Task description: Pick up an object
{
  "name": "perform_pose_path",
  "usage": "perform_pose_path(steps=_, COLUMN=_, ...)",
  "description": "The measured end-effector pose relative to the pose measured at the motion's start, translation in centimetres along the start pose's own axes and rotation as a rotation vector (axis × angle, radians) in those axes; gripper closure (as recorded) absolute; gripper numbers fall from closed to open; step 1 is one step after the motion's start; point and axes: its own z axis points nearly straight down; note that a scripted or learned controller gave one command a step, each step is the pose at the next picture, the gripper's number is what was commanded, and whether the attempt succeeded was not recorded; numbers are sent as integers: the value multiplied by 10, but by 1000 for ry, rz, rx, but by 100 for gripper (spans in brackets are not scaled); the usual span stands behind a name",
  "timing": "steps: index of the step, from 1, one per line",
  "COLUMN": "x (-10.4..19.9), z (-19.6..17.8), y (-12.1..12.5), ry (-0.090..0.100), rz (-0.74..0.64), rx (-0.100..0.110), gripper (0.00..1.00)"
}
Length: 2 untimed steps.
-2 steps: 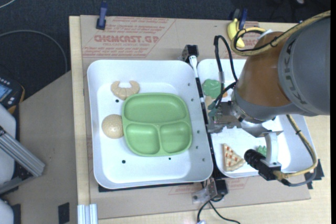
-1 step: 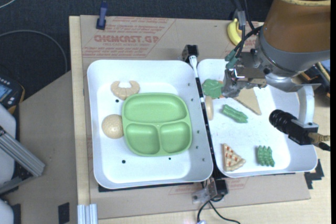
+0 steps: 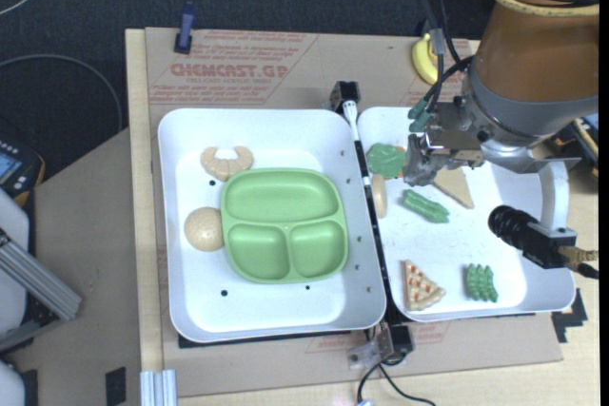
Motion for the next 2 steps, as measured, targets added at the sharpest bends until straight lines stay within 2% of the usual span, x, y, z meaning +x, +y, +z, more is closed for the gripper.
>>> perform_pose_path(steps=1, x=67, z=175, y=-4, ry=-1, rz=-4, rx=17, gripper=100)
perform_pose_path(steps=2, x=84, z=103, y=1, ry=3, rz=-2, rx=-8, gripper=100)
